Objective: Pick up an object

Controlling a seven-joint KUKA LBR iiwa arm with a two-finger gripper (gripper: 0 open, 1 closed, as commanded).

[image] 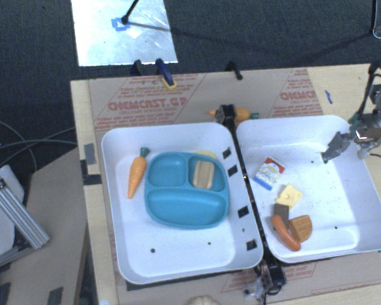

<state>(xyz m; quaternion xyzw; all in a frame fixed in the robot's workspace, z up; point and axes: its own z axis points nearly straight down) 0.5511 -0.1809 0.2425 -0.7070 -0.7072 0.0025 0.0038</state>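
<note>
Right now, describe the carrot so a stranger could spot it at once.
Look at the left white bin, which holds a blue tray. The carrot lies on the bin floor just left of that tray, green top pointing away from the camera. It is the bin's one orange thing; the pale tan block sits inside the tray.

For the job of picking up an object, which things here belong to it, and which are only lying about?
Belong to the job:
- gripper, over the right bin
- small red-and-white packet
- yellow cheese-like wedge
- red sausage
- brown bread-like piece
- orange toy carrot

Just lying about:
- blue divided plastic plate
- shiny silver sheet
- cardboard underlay
</note>
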